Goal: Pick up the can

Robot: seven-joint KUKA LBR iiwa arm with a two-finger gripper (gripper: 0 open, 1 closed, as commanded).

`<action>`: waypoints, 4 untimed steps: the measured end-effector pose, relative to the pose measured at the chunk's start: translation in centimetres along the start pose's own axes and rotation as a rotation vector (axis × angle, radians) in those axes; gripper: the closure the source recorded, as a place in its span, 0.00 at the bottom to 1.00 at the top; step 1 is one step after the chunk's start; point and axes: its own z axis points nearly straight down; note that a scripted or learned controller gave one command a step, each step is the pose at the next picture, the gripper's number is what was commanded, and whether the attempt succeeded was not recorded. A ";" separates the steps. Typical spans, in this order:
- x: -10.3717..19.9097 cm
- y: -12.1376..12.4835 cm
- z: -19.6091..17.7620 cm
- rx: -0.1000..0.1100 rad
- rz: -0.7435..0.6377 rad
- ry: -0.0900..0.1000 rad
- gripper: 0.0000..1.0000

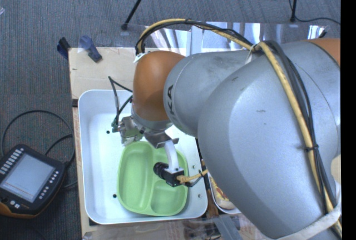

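Note:
My gripper [128, 132] hangs low in the left white bin [94, 150], at the far left rim of a pale green divided tray [146, 189] that lies in the near half of that bin. The orange wrist band [151, 86] sits right above the gripper and covers its top. The grey arm [256, 133] reaches in from the right and hides nearly all of the right bin [218, 204], of which only a sliver of the near left corner peeks out.
White bin floor lies bare to the left of the green tray. The wooden bench top [97, 69] extends behind the bin, with a blue clamp [89, 48] at its far left corner. A teach pendant [28, 180] rests on the floor to the left.

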 end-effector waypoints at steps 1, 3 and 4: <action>-3.4 3.8 1.8 0.038 0.063 -0.010 1.00; -0.1 2.9 0.3 0.038 0.223 -0.014 1.00; -4.9 -0.4 -21.3 0.036 0.106 -0.012 1.00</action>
